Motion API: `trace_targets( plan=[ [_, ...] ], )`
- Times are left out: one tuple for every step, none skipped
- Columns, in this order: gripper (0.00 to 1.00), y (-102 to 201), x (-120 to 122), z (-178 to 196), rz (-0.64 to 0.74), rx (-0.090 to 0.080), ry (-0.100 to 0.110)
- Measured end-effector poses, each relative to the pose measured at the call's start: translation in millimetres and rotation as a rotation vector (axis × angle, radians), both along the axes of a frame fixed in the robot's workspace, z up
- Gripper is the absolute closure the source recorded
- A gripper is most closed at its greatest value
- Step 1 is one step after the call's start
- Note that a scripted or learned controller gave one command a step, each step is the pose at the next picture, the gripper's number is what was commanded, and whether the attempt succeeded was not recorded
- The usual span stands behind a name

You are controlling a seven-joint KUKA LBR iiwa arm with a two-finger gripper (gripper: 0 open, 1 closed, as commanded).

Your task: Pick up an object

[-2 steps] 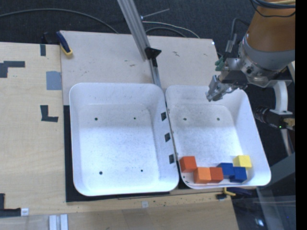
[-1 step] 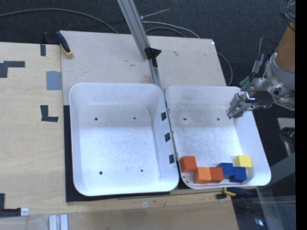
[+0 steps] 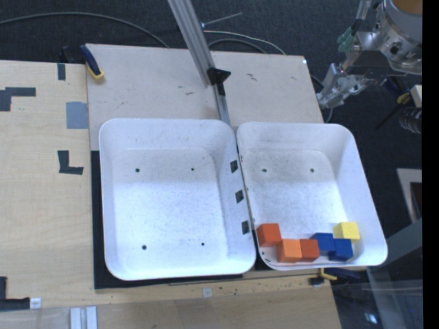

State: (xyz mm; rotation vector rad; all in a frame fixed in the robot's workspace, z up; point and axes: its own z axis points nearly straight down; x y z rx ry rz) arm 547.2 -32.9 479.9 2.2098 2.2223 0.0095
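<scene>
The right bin [image 3: 357, 153] is open across its far and middle floor; blocks crowd its near wall: an orange block [image 3: 269, 234], an orange-red pair [image 3: 298, 250], blue blocks [image 3: 333, 245] and a yellow block [image 3: 347, 230] atop them. A slanted metal rail [image 3: 195, 36] rises beyond the bin's far left corner.

A slanted aluminium rail [image 3: 194, 33] crosses the table [image 3: 41, 184] from the top and ends at a black bracket [image 3: 217, 76]. A blue-and-yellow clamp [image 3: 91, 62] lies near the table's far left corner. Black cables [image 3: 103, 22] trail behind.
</scene>
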Motion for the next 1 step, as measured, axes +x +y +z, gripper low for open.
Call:
trace_targets(
  plan=[
    [1.00,20.8,-12.0,-131.1,-0.004,0.001,0.019]
  ],
)
